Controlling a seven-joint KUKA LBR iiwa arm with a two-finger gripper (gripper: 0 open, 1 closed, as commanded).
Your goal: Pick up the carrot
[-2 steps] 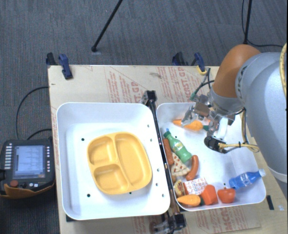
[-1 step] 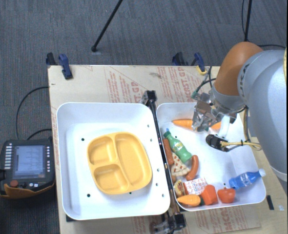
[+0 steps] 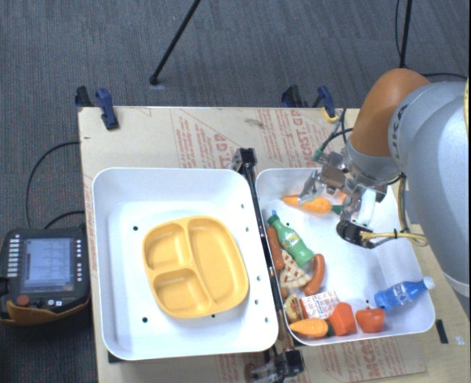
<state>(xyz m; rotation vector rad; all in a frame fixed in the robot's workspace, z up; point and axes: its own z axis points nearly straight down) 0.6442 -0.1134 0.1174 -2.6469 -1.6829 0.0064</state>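
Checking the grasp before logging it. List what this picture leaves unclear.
- Gripper: beside the carrot; the wrist above hides the contact, so a grasp cannot be confirmed.
- Small items along the right bin's near wall: piled together, too small to identify.
- Blue bottle: label unreadable.

Evenly and brightly lit from above, soft throughout. Mild glare off the white bins (image 3: 108, 214); faint shadows inside their walls. Dim, grainy carpet beyond. Slightly blurred arm (image 3: 427, 150) beside them.
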